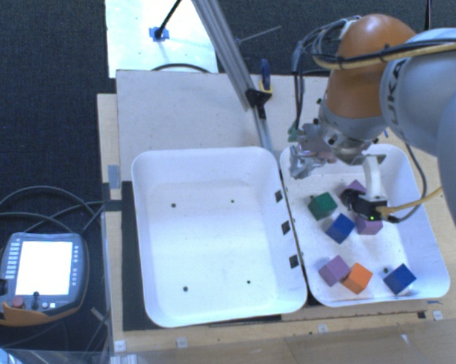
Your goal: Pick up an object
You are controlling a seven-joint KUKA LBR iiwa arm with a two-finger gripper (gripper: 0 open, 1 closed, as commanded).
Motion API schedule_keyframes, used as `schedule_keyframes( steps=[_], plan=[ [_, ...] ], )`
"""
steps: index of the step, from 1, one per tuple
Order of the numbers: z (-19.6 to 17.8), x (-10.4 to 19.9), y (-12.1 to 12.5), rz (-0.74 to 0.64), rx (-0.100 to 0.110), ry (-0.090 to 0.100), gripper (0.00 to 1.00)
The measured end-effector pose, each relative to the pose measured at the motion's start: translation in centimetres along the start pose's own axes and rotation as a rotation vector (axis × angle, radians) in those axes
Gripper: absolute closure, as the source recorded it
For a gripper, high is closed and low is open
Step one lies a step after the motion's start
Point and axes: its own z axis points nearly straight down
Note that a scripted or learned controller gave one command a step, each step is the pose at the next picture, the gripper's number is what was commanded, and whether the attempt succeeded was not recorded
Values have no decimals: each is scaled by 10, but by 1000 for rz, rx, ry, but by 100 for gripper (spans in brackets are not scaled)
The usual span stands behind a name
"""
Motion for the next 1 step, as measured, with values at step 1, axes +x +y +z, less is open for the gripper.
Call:
schedule_keyframes(
  steps=[1],
  plan=[
    [13,54,-13,1,1,-1,100]
  ],
)
